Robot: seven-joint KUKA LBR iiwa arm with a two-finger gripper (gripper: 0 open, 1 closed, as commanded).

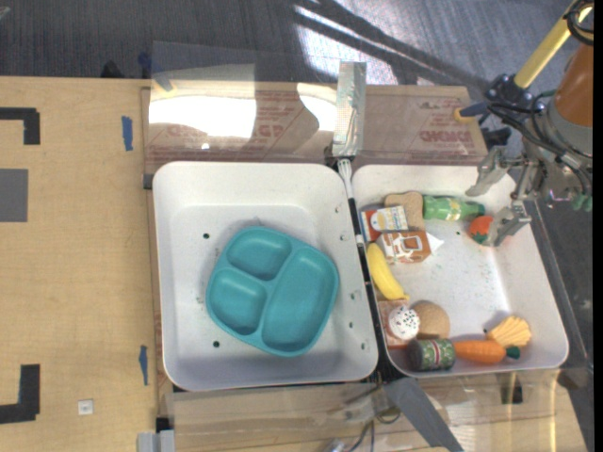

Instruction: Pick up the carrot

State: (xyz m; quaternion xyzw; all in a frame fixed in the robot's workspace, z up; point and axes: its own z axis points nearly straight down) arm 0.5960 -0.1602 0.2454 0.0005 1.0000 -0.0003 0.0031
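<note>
One carrot (pixel 480 351) lies at the right bin's (pixel 549 281) near edge, beside a can (pixel 431 354). Probably light, stiff and smooth; grip across its thick middle. The claw (pixel 504 217) hovers well apart, spread and holding nothing.

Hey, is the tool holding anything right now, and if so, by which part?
Nothing is held. The tool hangs near the right bin's far edge, and the carrot lies at the near edge.

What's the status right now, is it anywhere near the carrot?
Gripper over right bin's far side, nothing between fingers. Carrot at near edge, untouched. Dark can touches its left end, yellow toy beside it.
</note>
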